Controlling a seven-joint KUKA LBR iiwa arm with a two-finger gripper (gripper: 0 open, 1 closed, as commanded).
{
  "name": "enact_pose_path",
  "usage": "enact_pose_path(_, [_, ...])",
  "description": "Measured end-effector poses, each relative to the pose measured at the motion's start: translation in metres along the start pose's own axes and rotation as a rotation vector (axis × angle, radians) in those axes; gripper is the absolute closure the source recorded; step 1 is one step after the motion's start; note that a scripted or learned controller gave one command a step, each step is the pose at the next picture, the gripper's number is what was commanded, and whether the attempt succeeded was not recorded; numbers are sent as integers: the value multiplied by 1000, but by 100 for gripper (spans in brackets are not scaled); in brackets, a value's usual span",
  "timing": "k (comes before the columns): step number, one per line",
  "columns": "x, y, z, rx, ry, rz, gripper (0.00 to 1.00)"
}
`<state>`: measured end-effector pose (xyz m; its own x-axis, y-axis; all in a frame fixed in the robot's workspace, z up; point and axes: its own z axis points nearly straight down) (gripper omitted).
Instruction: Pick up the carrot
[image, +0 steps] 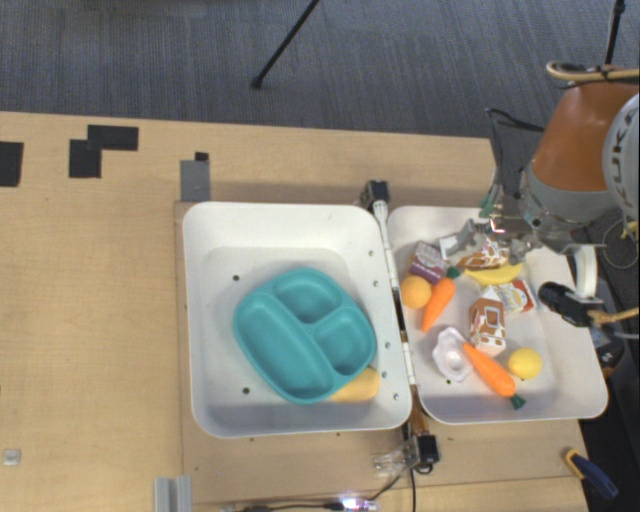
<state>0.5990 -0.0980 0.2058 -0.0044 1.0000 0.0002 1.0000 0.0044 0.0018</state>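
Camera view looked down at a slant on a pale wooden bench (90, 330) bearing two shallow white plastic bins side by side. Largest of all was the left white bin (215, 260), and inside it, toward five o'clock of its floor, lay a teal plastic divided plate (305, 333) with three compartments. A pale yellow rounded item (358, 386) peeked out from under that plate's five o'clock edge.

At three o'clock of the left bin sat the right white bin (570, 395), touching it along the shared rim. A grey robot arm with an orange band (590, 130) reached in from the bin's two o'clock corner, and its two-finger gripper (480, 240) hung at the bin's twelve o'clock end, above a purple packet (428, 262) and just beside a yellow banana (500, 272). Whether its fingers were wide or narrow could not be told.

Two orange toy carrots lay in this bin. One slim orange carrot (437, 303) sat tilted near the bin's nine o'clock side, just beside a small round orange fruit (415, 292). A second orange carrot with a green stem (490, 372) lay at six o'clock, touching a white cup-like piece (452, 355). A brown and white carton (487, 325) lay between the carrots, and a small yellow lemon (524, 363) sat at three o'clock of the second carrot.
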Motion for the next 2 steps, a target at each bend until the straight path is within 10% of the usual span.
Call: enact_pose_path(2, [2, -48, 119, -6, -1, 234, 0])
